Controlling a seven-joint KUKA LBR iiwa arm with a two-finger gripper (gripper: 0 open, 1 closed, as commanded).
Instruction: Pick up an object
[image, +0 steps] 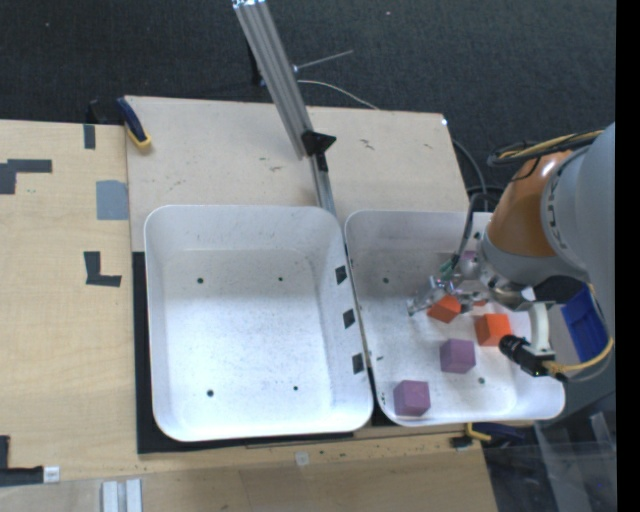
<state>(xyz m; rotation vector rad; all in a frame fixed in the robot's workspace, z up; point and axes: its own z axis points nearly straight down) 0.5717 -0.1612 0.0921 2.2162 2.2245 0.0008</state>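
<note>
Camera view: end effector (447, 297) down in right bin (400, 240), at orange block (444, 310).
Can't tell if it's pinching; 2nd orange block (491, 327) & 2 purple cubes (457, 356) lie loose nearby, w/ room to grab.

Gripper (443, 300) over an orange block (443, 311) (right bin (400, 235)), two purple cubes (457, 356) nearby.
</note>
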